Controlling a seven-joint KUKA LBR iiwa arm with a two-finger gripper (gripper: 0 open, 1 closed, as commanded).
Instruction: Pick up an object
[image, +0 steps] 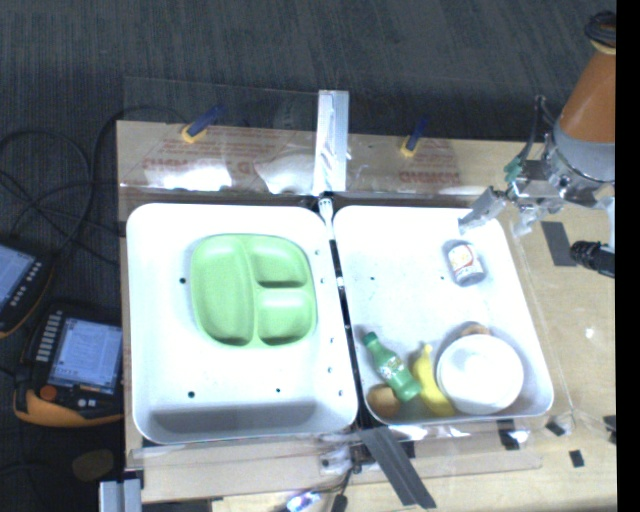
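Green tray (252, 288) in left bin (160, 330); right bin (400, 250) holds can (463, 263), bottle (392, 367), banana (432, 385), bowl (481, 373). Gripper (490, 212) fingers apart, holding nothing.

Arm (598, 90) cut off (right edge); banana (432, 385) maybe half-hidden

A single fixed camera views the bench (140, 150) from above at a slant, framing both white bins: left bin (160, 330), right bin (400, 240), frame centre.
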